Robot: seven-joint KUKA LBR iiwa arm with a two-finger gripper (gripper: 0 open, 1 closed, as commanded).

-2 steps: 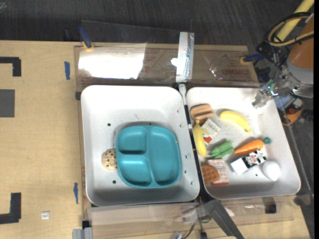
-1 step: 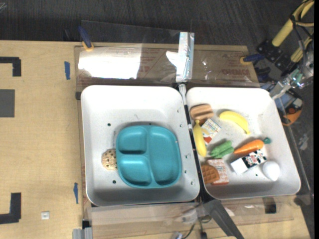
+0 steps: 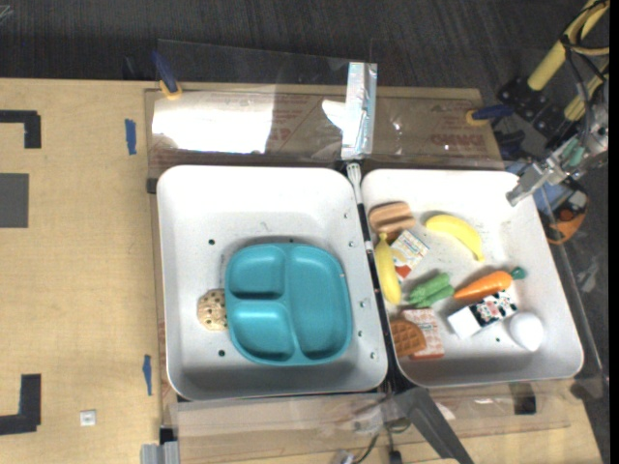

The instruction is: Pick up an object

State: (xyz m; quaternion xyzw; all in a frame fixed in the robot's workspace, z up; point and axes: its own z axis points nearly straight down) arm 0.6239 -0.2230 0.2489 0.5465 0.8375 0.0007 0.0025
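My pincer (image 3: 527, 187) sits over the right bin's (image 3: 556, 341) top-right rim, can't tell its opening, and the carrot (image 3: 481, 285) lies toward 7 o'clock, long axis running 2-to-8.

A single fixed camera is mounted above the bench (image 3: 68, 259) and looks down at a slant. It stands well back, framing both white bins whole: the left bin (image 3: 184, 201) and the right bin (image 3: 551, 346). Dark floor (image 3: 290, 8) fills the far edge.
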